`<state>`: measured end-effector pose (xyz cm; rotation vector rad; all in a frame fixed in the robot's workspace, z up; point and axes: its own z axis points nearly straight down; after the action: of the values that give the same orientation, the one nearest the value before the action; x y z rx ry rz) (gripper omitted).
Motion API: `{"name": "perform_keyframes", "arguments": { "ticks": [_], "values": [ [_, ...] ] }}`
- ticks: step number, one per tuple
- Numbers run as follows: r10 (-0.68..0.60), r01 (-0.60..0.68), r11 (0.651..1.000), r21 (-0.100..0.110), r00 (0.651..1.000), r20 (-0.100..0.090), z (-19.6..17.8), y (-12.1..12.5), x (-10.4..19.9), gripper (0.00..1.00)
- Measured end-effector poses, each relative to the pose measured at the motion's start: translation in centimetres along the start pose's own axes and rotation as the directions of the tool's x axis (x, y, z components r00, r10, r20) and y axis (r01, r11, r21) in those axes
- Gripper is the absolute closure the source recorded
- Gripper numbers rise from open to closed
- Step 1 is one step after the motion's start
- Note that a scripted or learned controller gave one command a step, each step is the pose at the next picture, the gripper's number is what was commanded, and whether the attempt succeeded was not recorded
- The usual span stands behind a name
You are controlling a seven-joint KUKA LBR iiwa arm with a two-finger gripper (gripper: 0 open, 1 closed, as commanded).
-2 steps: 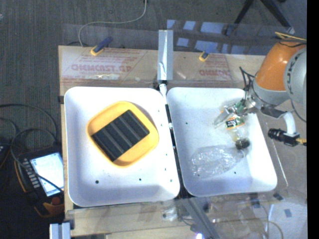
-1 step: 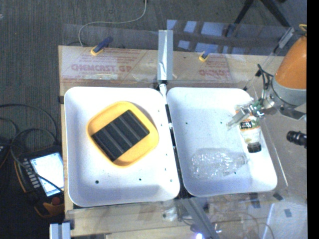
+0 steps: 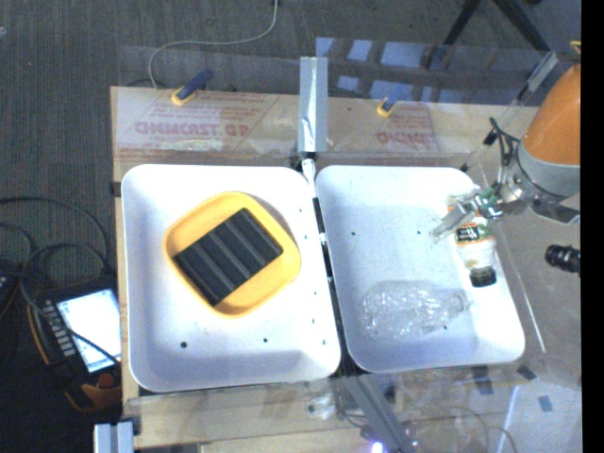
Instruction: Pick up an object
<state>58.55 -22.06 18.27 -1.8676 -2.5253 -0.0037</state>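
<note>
My gripper [image 3: 469,209] hangs over the far right part of the right bin [image 3: 396,206], below the orange wrist band [image 3: 559,121]. A small bottle with a black cap [image 3: 478,255] lies just below the gripper, close to the bin's right wall; whether the two touch is unclear. Near the front of the same bin lies a crumpled clear plastic bottle [image 3: 412,310]. In the left bin [image 3: 151,338] rests a yellow block with a black ribbed top [image 3: 232,253].
A metal post [image 3: 310,102] stands behind the seam between the bins. Two clamps [image 3: 191,87] [image 3: 385,108] sit on the board at the back. A tablet [image 3: 83,324] and cables lie on the floor to the left.
</note>
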Motion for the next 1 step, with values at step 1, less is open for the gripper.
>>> {"name": "perform_keyframes", "arguments": {
  "ticks": [1],
  "values": [
    [0.152,-0.152,0.988,0.002,0.988,0.004,-0.8,8.29,-1.34,1.0]
  ]
}}
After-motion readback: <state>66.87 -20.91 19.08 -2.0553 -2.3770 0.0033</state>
